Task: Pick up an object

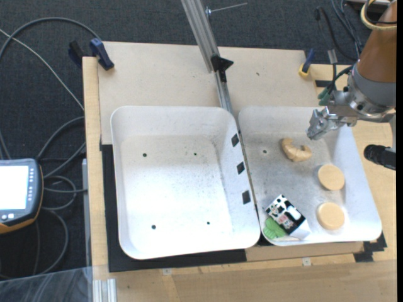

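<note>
White, speckled plastic forms the two shallow bins with rounded corners: the left bin (170, 181) and the right bin (264, 131), set side by side on a pale wooden bench (157, 74). Small black tabs mark the seam between them, and an aluminium rail (200, 27) runs down to that seam from the top.

Four things lie in the right bin. A tan, curled piece (295, 150), lumpy like a bent pastry, sits near the middle. Two beige discs, smooth and flat, lie toward the right wall: the upper disc (331, 177) and the lower disc (330, 216), a little apart. At the near edge a packet (284, 218) with a black-and-white pattern and green trim lies tilted against the rim.

The gripper (320, 126), grey metal below an orange-banded arm (381, 49), hangs over the right bin's far part, just beside and above the curled piece, not touching it. Whether its fingers are parted or closed cannot be told; nothing shows between them.
</note>
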You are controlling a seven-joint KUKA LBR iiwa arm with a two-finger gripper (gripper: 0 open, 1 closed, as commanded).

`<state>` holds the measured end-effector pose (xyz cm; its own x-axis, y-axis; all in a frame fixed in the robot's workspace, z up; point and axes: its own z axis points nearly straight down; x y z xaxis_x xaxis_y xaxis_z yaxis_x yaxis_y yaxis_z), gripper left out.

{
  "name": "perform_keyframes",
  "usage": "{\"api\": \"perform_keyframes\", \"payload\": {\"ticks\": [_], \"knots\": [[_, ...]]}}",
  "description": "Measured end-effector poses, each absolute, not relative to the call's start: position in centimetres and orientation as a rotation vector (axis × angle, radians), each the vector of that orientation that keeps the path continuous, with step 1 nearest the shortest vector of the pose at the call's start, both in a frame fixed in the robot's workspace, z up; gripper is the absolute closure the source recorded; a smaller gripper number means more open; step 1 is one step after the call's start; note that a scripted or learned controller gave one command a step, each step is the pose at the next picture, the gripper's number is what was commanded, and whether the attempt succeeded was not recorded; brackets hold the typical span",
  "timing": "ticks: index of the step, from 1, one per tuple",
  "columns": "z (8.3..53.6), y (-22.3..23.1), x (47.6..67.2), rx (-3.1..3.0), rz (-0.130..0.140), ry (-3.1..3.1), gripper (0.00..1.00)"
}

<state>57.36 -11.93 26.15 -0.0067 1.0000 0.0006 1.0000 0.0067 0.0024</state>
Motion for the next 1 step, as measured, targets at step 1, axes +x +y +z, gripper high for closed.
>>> {"api": "perform_keyframes", "payload": {"ticks": [1], "knots": [[24.85,-6.68,59.74,2.214,0.004,2.228,1.00]]}}
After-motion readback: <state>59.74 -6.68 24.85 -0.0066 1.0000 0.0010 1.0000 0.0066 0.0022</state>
